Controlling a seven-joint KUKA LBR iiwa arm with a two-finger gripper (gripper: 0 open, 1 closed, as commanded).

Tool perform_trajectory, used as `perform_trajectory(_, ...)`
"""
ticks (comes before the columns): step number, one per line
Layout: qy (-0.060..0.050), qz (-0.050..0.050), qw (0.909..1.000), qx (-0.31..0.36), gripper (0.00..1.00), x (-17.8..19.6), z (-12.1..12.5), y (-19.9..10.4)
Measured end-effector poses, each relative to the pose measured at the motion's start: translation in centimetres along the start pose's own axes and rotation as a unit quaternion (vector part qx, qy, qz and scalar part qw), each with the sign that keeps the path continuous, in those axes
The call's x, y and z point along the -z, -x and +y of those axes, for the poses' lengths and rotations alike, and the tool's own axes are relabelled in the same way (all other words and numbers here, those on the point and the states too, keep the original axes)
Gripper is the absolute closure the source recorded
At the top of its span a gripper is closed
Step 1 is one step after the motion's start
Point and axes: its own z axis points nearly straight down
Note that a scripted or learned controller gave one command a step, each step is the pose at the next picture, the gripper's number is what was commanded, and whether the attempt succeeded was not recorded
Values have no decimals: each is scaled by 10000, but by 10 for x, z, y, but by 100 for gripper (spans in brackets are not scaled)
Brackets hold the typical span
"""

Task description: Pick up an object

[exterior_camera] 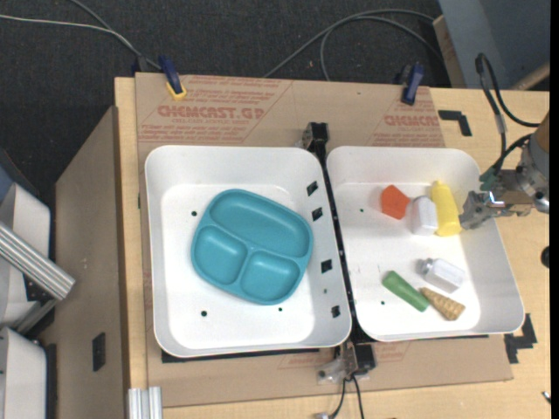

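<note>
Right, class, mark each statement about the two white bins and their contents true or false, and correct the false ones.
1. The teal divided plastic plate lies in the left white bin. True.
2. The orange block sits on the plate. False: it lies in the right white bin.
3. The yellow bottle lies beside a white object. True.
4. The green cylinder lies outside both bins. False: it is in the right bin.
5. The gripper hangs over the plate. False: it is at the right bin's right edge.

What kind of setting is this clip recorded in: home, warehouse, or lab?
Most likely a robotics lab test bench. Two white bins sit on a clamped board with loose cables trailing behind, and small toy-like items such as a yellow bottle wait near the gripper.
</note>
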Motion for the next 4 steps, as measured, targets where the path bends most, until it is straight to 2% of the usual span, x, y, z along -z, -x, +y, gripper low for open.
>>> perform_trajectory(1,-14,9,10000,5,100,8,2,-57)
perform_trajectory(3,-33,7,10000,-7,100,-9,2,-150)
perform_trajectory(4,-21,9,10000,5,100,-7,0,-210)
